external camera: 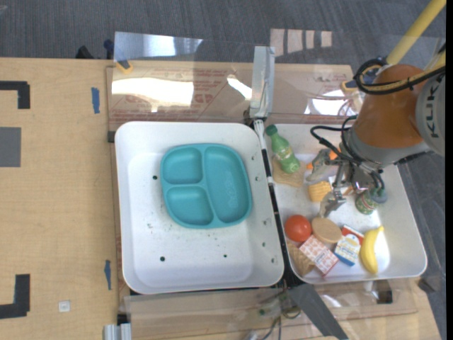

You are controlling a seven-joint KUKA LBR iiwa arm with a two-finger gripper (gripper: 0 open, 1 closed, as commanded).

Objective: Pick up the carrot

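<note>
In the right bin [410, 222] my gripper [327, 183] hangs low over the food toys, its fingers [333, 202] spread open. A small orange tip [309, 167], possibly the carrot, pokes out just left of the upper finger; the rest of it is hidden. Between the fingers lies a yellow piece [319, 190], and I cannot tell whether they touch it. Nothing is gripped.
The right bin also holds a green bottle [285, 154], a red tomato [298, 227], a tan round piece [326, 230], a red-and-white box [319, 256], a small carton [347, 250], a banana [371, 250] and a can [366, 203]. A teal divided plate [207, 185] lies in the left bin [138, 225].
</note>
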